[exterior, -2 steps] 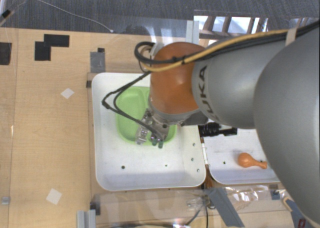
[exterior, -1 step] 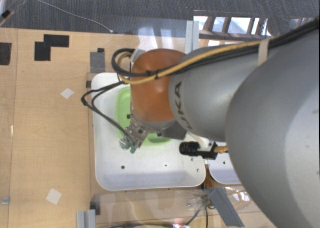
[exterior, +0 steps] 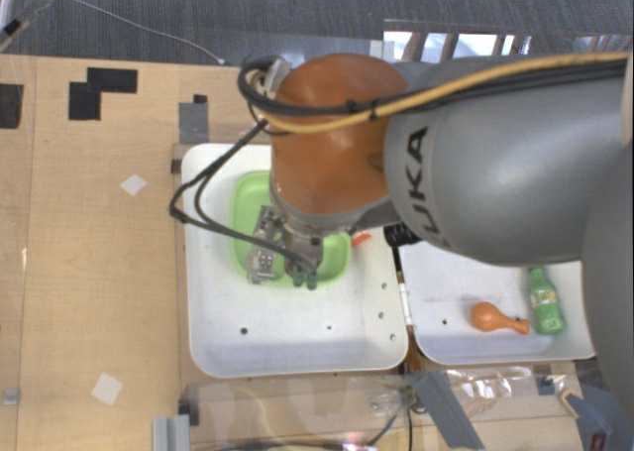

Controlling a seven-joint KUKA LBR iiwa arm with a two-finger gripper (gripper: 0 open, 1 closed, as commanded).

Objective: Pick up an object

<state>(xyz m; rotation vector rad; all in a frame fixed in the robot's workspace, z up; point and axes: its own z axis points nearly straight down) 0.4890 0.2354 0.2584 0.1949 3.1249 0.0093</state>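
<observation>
Jaws [exterior: 305, 281] low over green plate [exterior: 248, 211], left bin [exterior: 297, 350].
Tips close together, nothing seen between. Bare floor toward front rim. Right bin [exterior: 466, 350]: orange gourd [exterior: 493, 318], green bottle [exterior: 544, 301], well apart.

Bench [exterior: 89, 290], wood top: black squares near the far left corner; pale paper squares along the left side; clear plastic wrap at the near edge.
</observation>
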